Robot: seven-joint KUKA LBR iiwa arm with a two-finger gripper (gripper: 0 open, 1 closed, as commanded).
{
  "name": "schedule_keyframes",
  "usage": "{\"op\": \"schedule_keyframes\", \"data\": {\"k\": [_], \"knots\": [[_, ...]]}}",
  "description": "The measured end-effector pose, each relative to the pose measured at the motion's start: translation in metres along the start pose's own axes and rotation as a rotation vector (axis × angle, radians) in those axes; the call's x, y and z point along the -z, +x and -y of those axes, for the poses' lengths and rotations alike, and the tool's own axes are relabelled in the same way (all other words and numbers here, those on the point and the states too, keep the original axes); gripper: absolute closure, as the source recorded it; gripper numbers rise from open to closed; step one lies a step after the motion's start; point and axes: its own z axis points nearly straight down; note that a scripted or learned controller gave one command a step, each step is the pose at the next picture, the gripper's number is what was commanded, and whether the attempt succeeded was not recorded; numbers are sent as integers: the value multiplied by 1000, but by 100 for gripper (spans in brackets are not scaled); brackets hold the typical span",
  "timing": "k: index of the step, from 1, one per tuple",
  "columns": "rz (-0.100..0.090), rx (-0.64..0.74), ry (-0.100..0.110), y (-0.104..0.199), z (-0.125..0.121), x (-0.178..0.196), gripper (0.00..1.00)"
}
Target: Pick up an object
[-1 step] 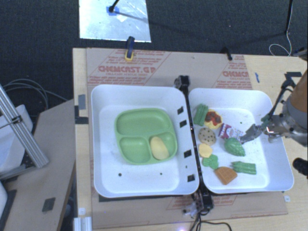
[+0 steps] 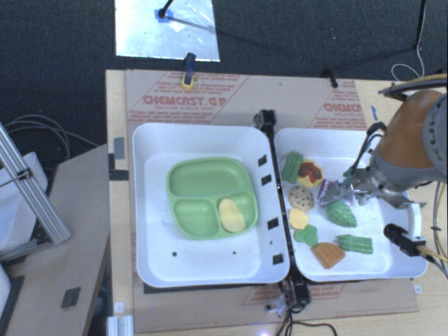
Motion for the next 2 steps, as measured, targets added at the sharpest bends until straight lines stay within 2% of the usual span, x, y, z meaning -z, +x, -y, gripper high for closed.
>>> {"op": "schedule_keyframes", "data": {"k": [1, 2], "knots": [[2, -5, -4, -9, -6, -23, 0], [2, -5, -9, -9, -8, -10, 100]]}}
